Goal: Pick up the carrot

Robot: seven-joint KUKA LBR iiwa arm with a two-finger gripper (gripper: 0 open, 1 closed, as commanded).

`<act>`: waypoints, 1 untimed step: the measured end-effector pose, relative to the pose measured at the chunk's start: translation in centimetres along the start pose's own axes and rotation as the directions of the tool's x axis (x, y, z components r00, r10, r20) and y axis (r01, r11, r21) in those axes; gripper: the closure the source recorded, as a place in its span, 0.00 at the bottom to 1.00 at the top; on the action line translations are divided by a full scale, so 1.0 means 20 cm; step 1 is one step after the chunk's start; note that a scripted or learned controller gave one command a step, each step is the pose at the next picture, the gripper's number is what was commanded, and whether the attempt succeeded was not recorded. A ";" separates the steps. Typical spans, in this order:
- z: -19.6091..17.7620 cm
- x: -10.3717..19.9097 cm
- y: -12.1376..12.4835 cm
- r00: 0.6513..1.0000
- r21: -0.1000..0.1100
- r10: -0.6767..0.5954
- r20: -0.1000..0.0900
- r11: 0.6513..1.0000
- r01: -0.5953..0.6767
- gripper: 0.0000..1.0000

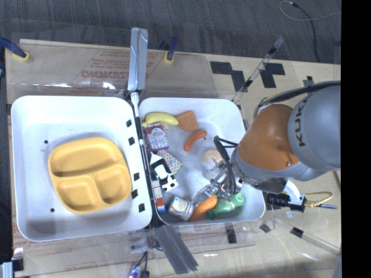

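Since the carrot (204, 206) lies wedged between the can (179, 208) and green bottle (227, 205), lower your gripper (217, 185) squarely; I cannot tell its state.

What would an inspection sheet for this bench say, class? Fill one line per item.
Surface: two shallow white bins, left and right, side by side.
Job's things: orange carrot near the right bin's front edge, beside a green plastic item.
Clutter: yellow banana, red sausage, metal can; yellow sectioned tray in the left bin.
Grippers: gripper low above the carrot; grasp unclear.
Cables: thin cable on the floor.
Surroundings: dark carpet.
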State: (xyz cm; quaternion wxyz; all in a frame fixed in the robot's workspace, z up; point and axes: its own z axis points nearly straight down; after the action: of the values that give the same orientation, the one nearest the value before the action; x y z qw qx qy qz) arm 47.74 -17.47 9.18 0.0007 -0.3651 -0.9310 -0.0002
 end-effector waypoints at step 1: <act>-0.31 -0.05 -0.05 0.995 0.000 -0.103 0.002 0.995 0.103 0.00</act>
State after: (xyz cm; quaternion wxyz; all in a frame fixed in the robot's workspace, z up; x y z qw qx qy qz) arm 47.78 -18.94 15.43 -0.0003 -0.3165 -0.9486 0.0001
